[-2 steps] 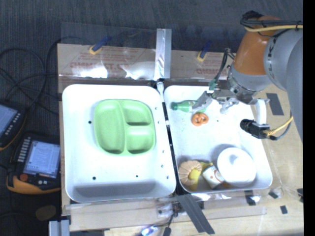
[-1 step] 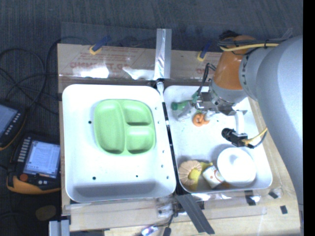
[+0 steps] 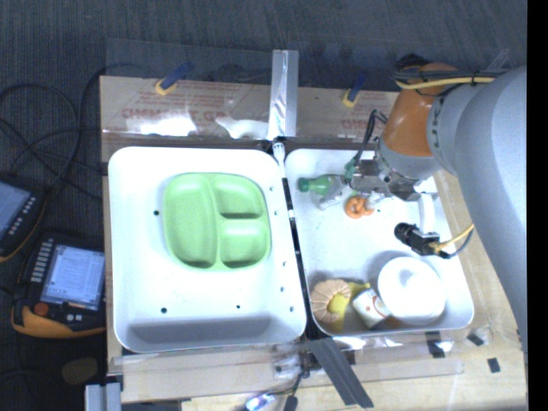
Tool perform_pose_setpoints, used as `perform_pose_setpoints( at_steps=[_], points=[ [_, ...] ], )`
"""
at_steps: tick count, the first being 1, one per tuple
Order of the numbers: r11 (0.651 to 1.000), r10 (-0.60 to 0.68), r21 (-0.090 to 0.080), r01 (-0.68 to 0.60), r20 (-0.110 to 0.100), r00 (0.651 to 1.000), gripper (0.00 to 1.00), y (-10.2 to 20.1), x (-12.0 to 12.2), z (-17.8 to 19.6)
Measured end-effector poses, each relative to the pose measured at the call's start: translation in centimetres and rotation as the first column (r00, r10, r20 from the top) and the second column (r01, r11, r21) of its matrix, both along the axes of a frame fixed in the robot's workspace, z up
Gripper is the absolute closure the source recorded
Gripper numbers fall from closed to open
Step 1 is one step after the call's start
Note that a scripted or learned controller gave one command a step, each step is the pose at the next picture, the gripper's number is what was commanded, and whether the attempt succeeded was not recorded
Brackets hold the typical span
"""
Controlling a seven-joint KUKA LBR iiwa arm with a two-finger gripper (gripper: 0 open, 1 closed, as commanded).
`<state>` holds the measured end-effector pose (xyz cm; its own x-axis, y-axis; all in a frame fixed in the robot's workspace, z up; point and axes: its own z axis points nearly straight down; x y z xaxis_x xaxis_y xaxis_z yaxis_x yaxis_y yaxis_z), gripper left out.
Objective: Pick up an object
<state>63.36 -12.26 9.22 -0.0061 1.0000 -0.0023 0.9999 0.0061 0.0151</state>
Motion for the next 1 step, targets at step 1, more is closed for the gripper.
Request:
perform_pose_setpoints(
  at_steps=[1],
  points=[
    [1.0,0.001,-0.005,-0.001,0.001,1.0,1.0,-0.13,0.02,0.94]
  ],
)
